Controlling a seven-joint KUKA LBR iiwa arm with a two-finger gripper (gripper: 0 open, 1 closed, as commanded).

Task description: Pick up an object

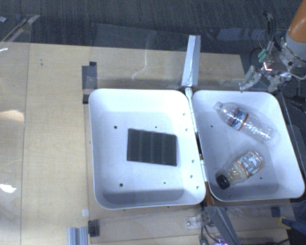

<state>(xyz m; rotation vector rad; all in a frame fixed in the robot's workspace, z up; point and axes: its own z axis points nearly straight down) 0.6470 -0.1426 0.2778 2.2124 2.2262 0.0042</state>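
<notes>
Two shallow white plastic bins sit side by side on a pale wooden bench (46,152), their inner rims touching. In the left bin (104,111), a flat dark ribbed rectangular pad (152,147) lies near the centre of the floor. In the right bin (285,152), a clear plastic bottle with a blue-and-red label (243,120) lies on its side toward the far edge; nearer the front, apart from it, a clear bottle with a black cap (240,169) lies tilted, cap toward the front left. The grey-and-orange arm's two-finger gripper (265,74) hangs above the right bin's far rim.
</notes>
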